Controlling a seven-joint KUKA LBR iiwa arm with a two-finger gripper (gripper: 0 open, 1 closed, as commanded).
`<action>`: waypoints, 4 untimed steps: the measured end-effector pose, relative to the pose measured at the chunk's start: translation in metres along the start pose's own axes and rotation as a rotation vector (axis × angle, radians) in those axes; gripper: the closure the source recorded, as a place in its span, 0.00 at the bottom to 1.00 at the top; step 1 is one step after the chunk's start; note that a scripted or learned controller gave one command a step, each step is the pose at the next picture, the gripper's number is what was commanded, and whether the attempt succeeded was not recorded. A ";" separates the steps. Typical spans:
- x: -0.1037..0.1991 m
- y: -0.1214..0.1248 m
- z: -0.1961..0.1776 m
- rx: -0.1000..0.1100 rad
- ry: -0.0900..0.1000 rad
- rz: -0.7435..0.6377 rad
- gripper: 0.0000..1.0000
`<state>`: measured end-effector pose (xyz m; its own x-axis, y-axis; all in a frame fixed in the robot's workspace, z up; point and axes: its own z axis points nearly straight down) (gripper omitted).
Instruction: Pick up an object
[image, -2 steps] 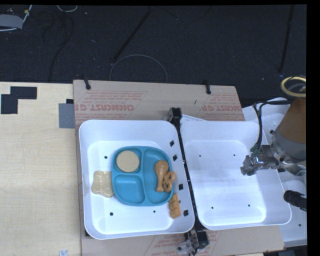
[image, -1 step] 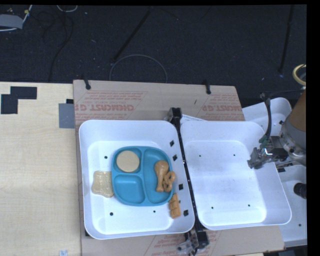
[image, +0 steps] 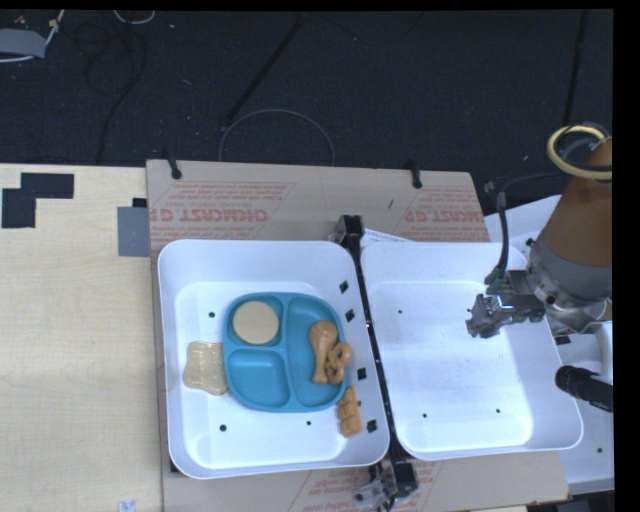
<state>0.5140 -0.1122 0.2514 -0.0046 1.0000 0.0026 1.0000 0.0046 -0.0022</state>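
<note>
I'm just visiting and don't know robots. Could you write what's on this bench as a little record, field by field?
left bin: holds a blue divided tray and loose food pieces
on the tray: round tan patty, brown pretzel-like piece
beside the tray: pale piece at its left, small brown piece at its lower right
right bin: bare white floor
gripper: above the right bin's right side, holding nothing
</note>
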 end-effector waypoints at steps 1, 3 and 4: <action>0.050 0.005 0.012 0.002 -0.001 0.001 1.00; 0.167 -0.002 0.004 0.001 -0.001 0.000 1.00; 0.215 -0.002 0.003 0.002 -0.001 0.000 1.00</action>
